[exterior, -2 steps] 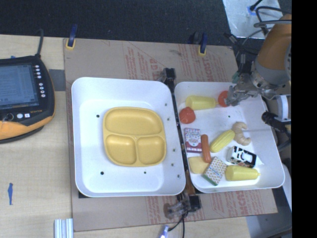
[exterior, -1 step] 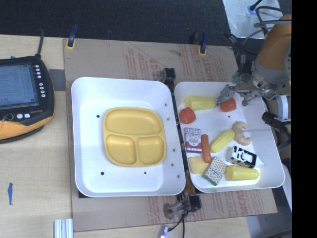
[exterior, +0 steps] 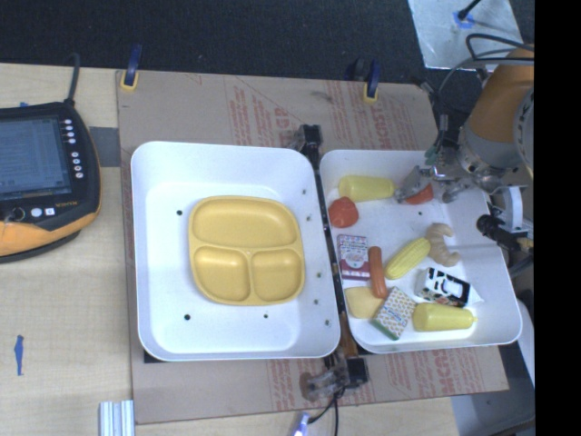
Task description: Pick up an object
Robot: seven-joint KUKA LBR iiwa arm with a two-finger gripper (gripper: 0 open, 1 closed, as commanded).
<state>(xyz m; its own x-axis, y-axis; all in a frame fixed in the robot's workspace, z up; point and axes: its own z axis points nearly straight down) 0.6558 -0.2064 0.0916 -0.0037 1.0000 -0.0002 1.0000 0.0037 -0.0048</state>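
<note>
The right bin holds several small items: a yellow lemon-like piece, a red tomato, a printed packet, an orange sausage, a corn cob, a beige lump, a black-and-white object, a yellow block and a green-patterned box. My gripper hangs over the bin's back part, right of the lemon-like piece. A small red object shows between its fingertips, and the fingers look closed on it.
A yellow divided plate lies in the left bin. A tablet pendant rests on the bench at far left. Clamps hold the cardboard at the back. The arm's orange band rises at the right.
</note>
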